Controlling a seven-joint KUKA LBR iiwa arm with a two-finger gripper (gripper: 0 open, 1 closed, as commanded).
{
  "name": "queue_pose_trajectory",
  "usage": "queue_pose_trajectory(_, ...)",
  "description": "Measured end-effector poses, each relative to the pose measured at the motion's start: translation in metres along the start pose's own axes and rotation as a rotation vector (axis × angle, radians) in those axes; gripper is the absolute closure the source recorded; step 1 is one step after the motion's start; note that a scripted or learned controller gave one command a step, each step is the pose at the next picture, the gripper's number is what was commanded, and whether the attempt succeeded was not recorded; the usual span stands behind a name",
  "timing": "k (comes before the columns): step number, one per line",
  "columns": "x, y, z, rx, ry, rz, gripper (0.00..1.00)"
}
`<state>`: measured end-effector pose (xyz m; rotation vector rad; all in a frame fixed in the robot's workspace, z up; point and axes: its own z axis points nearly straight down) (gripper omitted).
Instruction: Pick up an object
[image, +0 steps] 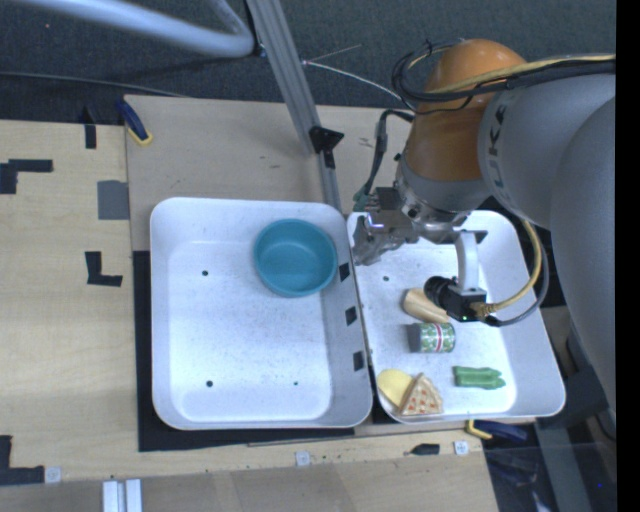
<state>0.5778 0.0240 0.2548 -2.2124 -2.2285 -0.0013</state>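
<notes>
Camera view from above my bench: the grey arm (540, 150) reaches in from the right of the frame, its gripper (372, 238) hanging over the upper left corner of the right bin (530, 395), close to the wall it shares with the left bin (240, 370). Whether that pincer is released or clenched I cannot tell from this slant, and nothing shows as held. Candidates for the pick lie lower in the right bin: a small can (432, 338) on its side at centre, a cream-coloured piece (424, 305) just above it, a green object (478, 377) toward the lower right, and a yellow wedge (396, 383) touching a pizza slice (422, 397) at the bottom edge. A blue bowl (294, 256) sits alone in the upper part of the left bin. I judge the task to be at the approach stage, no grasp made. The next move, as I read it, calls for shifting toward the chosen item, then a straight descent.
</notes>
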Motion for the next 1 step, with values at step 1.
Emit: queue_pose_trajectory(1, 0.0519, 0.0184, 0.0224, 0.003, -0.001, 0.001, 1.00)
